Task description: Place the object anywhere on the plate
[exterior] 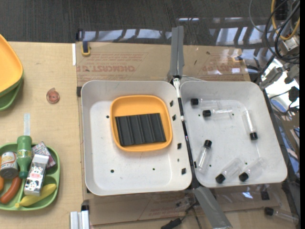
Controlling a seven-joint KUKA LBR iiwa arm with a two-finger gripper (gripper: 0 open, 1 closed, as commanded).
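Clear vials [205,154] lie in the right bin [267,109]; the orange plate [140,101] waits left.
I judge them light, slick, breakable: I'd grip mid-body. Pincer state: I cannot tell.

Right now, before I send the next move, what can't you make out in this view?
- Clear vials in the right bin: bodies nearly vanish against the white, caps alone are plain.
- Orange plate: middle covered by the dark ribbed block.
- Green tray: cut by the left edge.

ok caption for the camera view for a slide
Orange plate holding a dark ribbed block in the left bin; clear black-capped vials scattered in the right bin.
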